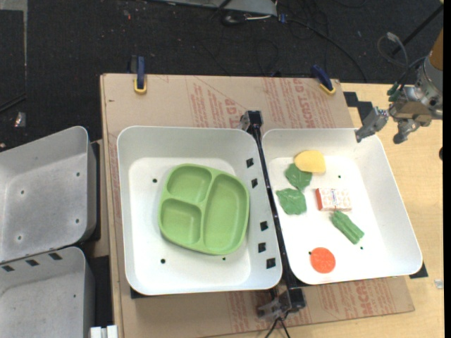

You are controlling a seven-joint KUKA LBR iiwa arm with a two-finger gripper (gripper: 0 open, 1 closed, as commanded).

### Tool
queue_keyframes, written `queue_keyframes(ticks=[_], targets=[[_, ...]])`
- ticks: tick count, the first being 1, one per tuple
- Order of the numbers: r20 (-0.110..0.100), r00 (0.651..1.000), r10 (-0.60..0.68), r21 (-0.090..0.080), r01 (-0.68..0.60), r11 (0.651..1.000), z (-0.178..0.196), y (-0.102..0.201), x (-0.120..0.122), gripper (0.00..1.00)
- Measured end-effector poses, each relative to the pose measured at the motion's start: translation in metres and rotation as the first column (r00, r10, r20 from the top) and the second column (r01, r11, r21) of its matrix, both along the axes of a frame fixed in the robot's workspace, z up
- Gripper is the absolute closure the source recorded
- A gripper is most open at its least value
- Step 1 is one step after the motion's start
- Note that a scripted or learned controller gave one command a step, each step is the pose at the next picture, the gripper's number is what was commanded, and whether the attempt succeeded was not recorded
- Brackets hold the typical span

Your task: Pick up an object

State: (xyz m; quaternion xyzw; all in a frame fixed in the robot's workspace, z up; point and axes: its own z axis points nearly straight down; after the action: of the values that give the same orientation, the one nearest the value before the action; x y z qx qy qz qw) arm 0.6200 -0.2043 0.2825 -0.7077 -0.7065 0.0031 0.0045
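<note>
Approach seems to be the step in hand: the gripper [385,127] hangs with its fingers apart and nothing between them, just past the far right corner of the right bin [394,189]. Next it would need to come in over that bin and descend. The yellow piece [310,162] lies nearest, inside the bin toward its far edge, left of the gripper.
</note>
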Motion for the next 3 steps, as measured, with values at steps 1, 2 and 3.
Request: queue_keyframes(ticks=[1,2,3], targets=[[0.011,1.0,0.003,-0.003,-0.003,1.0,0.007,0.001,0.002,0.0],[0.007,1.0,0.0,-0.002,0.0,1.0,-0.039,-0.002,-0.005,0.0],[0.006,1.0,-0.001,-0.001,0.001,1.0,-0.094,-0.007,-0.014,0.0]])
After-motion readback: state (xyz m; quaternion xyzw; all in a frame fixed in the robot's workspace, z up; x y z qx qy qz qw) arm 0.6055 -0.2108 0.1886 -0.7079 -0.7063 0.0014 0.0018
